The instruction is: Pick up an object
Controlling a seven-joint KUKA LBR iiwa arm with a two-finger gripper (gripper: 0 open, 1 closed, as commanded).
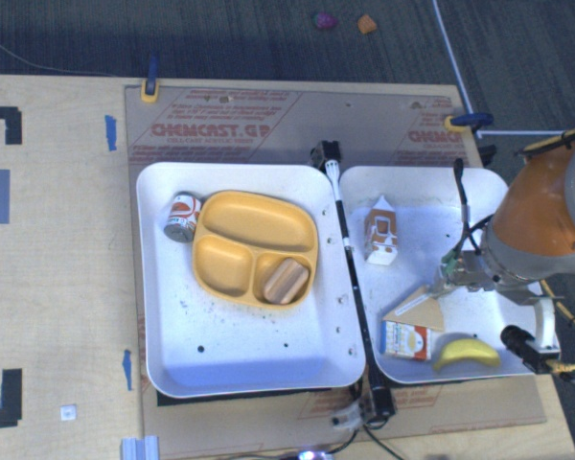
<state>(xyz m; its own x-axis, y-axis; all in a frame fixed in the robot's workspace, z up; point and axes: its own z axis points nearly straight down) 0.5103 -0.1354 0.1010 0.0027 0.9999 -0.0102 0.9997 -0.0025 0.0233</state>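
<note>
Camera view: the gripper [448, 278] is hovering in the right bin [414, 182], its state impossible to tell. The banana [466, 354] is lying just beyond it toward the near rim, long axis running left-right.

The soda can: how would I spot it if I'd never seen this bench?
Look in the left white bin, at its far left corner. The soda can lies on its side against the yellow divided tray, the only red and silver thing there.
</note>
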